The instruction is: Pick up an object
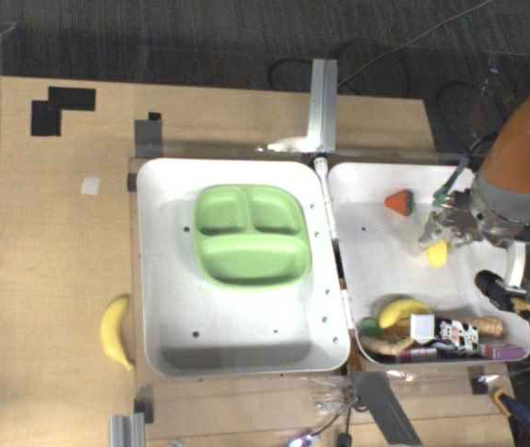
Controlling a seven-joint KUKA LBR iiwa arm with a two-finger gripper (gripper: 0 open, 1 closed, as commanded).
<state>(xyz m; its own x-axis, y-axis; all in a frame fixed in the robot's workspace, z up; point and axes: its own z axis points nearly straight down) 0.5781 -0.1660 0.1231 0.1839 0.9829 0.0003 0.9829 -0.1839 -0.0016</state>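
Observation:
My gripper [445, 233] hangs over the right bin [367, 259], in its upper right part. A small yellow object [438, 253] lies right under the gripper's tip, partly covered by it. Whether the gripper touches it is unclear. A red strawberry [397, 202] rests a little to the left of the gripper, apart from it. Along the bin's near wall lies a heap: a yellow banana [402, 311], a green piece [369, 325], a white cube [422, 326], a patterned black-and-white item [457, 332] and a purple marker [502, 352].
The left bin [167, 250] holds a green divided plate [250, 233]. Another banana [115, 331] lies on the bench outside that bin's left wall. A metal post [323, 105] stands behind the divider between the bins. Cables trail at the right.

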